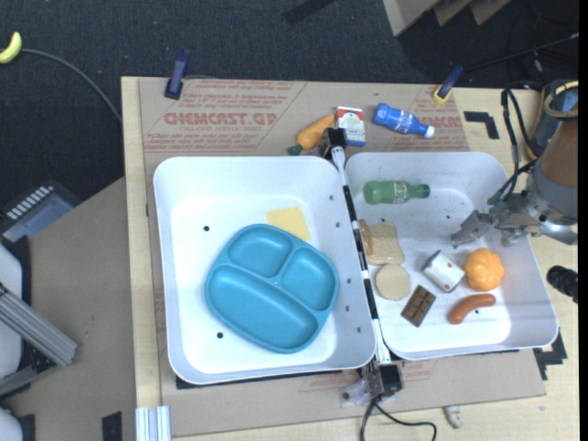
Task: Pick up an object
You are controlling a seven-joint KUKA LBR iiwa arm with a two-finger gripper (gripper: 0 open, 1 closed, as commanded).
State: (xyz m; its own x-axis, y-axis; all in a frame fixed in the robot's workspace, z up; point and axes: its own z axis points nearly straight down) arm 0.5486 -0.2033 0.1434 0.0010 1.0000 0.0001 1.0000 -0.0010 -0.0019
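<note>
Two fingers of the gripper (470,232) are spread apart, holding nothing, just above the orange (484,268); board (220,118) lettering reads roughly "CHEMCAST GP".

I am looking at a lab: a board bench (230,118) clamped at the top of the frame, two white bins (184,200), toy food, loose cables (73,72) upper left.

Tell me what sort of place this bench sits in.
Probably a robotics lab test bench: two white bins sit on a clamped board, toy food such as a green bottle fills one, and cables trail over dark carpet.
</note>
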